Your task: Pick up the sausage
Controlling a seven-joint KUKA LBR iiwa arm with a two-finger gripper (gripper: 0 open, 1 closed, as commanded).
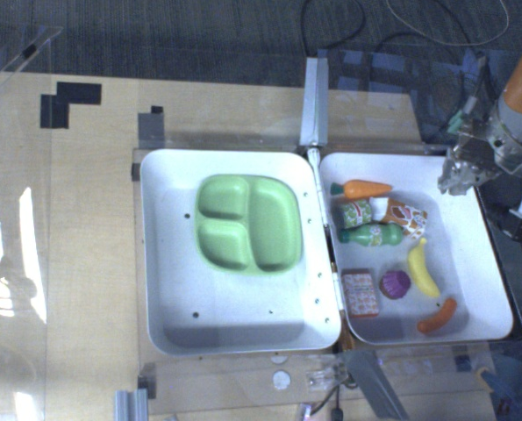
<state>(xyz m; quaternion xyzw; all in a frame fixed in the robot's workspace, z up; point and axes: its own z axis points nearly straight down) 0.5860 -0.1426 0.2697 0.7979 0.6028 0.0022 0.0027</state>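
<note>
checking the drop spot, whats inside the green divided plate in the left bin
The green divided plate sits in the left bin; its three compartments hold nothing visible. Whatever lies beneath the plate is covered. The sausage lies in the right bin.

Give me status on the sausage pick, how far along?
Done: nothing yet. The sausage lies untouched on the floor of the right bin, at its near right corner, past the banana.
In hand: nothing visible. The gripper sits at the bin's far right edge, well away from the sausage.
Left: travel to the near corner, descend, grasp, lift.
</note>
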